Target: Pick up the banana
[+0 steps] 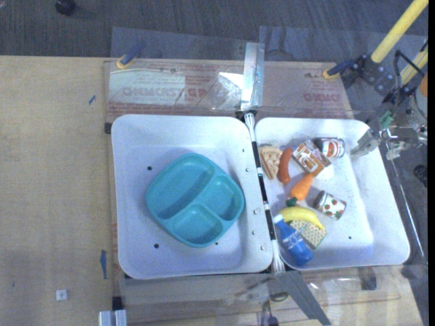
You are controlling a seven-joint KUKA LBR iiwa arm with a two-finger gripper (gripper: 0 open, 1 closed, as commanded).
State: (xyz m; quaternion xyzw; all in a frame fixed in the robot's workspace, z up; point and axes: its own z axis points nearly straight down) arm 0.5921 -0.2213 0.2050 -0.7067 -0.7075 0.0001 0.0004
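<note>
Banana: the yellow curved plastic banana (304, 215) lies in the right shallow white bin (363, 209), towards its near edge and left of centre.
Banana's neighbours: it touches a tan waffle-patterned piece (313, 234) on its near side, with a blue bottle-shaped toy (292, 242) just beside that in the near left corner; an orange toy carrot (304, 185) lies just beyond it, and a small red-and-white can (329, 205) lies near it to the right.
Gripper: the grey metal two-finger gripper (367, 143) sits over the far right corner of the right bin, beside another red-and-white can (329, 147).
Fingers: whether they are open or closed cannot be told.
Banana against gripper: well apart, the banana nearer the bin's near edge and to the left.
Left bin: the left shallow white bin (136, 148) carries a teal divided plastic plate (194, 199) about its middle.
</note>
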